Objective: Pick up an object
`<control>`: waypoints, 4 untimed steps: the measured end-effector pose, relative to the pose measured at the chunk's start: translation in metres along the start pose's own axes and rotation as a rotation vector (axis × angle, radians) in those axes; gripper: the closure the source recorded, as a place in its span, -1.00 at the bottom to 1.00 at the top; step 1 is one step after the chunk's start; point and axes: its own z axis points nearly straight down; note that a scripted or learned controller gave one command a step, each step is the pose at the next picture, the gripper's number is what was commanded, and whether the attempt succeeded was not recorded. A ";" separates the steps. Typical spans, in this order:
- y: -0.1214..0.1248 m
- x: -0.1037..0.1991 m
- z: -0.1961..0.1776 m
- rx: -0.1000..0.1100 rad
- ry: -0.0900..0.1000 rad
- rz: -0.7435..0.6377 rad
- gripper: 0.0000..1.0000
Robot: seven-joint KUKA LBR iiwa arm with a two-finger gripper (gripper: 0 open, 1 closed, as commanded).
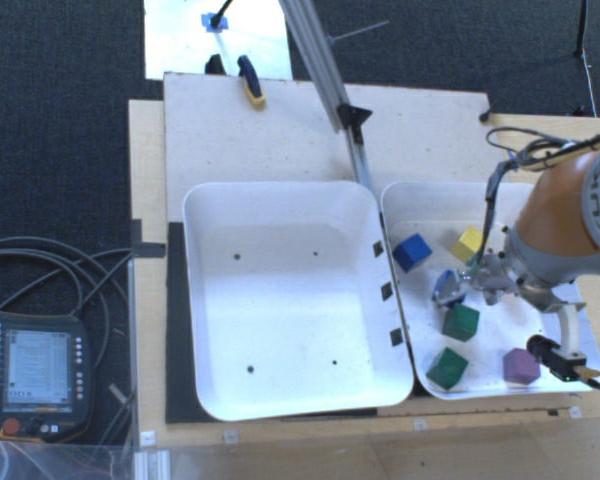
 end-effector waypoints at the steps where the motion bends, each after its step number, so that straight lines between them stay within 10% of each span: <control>1: 0.001 0.000 -0.012 -0.004 -0.001 -0.002 1.00; 4: 0.011 -0.006 -0.147 -0.005 -0.002 -0.002 1.00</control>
